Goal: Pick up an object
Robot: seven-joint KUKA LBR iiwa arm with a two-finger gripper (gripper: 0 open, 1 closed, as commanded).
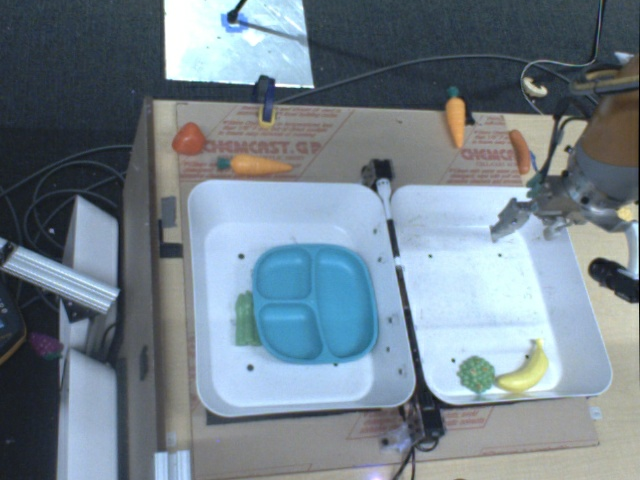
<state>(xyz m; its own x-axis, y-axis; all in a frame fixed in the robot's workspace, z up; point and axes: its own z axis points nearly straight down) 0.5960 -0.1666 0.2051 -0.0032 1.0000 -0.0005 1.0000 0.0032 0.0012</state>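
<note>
Overhead, we count two bins: the right bin (575, 298) holds one banana (524, 371) and one green ball (476, 373), while our gripper (532, 219) hangs spread, pinching nothing, well apart.

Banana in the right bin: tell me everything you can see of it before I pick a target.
The banana is yellow, smooth, plastic-looking and curved, apparently a toy. It lies flat on the floor of the right bin, in the near corner, one end pointing up toward the near-right wall. Its other end lies next to a bumpy green item; whether they touch is unclear. The tool is well away from it.
</note>
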